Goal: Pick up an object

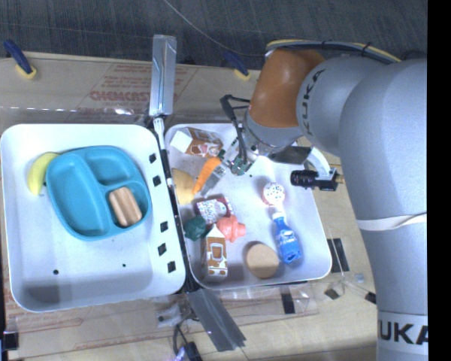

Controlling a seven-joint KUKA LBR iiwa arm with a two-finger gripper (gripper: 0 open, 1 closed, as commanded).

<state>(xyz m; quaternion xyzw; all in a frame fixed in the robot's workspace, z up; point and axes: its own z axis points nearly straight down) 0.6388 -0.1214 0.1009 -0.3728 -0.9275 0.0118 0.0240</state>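
**Pincer working at the top of the right bin, beside the carrot**

The pincer [237,162] is reaching down into the upper part of the right bin [316,232], and how wide it is standing cannot be told, since the wrist is covering most of it. An orange carrot [206,174] is lying at a slant just to its left, its upper end right against the pincer tip; whether the two are touching is not clear, and nothing is showing as gripped. Above the carrot a printed snack packet [201,143] is resting near the bin's top wall, and a pale yellow wedge [182,182] is sitting by the left wall.

Lower down, a dark wrapped packet [213,208] is lying next to a green piece [196,229] and a pink toy [231,228]. A small carton [216,254] is lying below them, with a round tan disc [262,260] beside it. A blue bottle [285,239] is lying towards the right, under a white speckled ball [273,193].

In the left bin [30,277], a blue divided plate [90,186] is carrying a brown bread roll [125,206], and a banana [36,173] is curving along its left edge. Both bins are sitting on the surface [75,89], and the grey arm [368,126] with its orange band is coming in from the right.
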